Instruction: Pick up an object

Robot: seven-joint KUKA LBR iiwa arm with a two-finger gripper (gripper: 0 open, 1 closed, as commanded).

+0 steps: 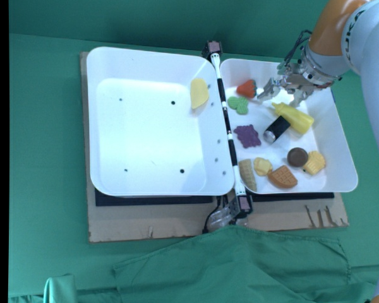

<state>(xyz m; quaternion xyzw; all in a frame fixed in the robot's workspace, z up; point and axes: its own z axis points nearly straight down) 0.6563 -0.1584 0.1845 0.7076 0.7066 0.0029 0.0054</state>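
Observation:
My gripper [283, 93] hangs over the back of the right bin [341, 145], its fingers spread open with nothing between them. Just below it lies a yellow bottle [294, 117] beside a black cylinder [276, 130]. A red piece [246, 88] sits just left of the left fingertip, and a green piece [238, 105] lies further left. Nearer the front are a purple grape bunch [247, 135], a brown disc [297, 156], a yellow waffle piece [315, 163], an orange waffle [282, 177], a corn cob [247, 174] and a small yellow piece [262, 165].
The left bin [114, 74] holds one yellow chip-like piece [199, 93] near its right wall. A black-and-white divider bar [227, 128] runs between the bins. Green cloth [240, 267] is bunched at the front of the bench.

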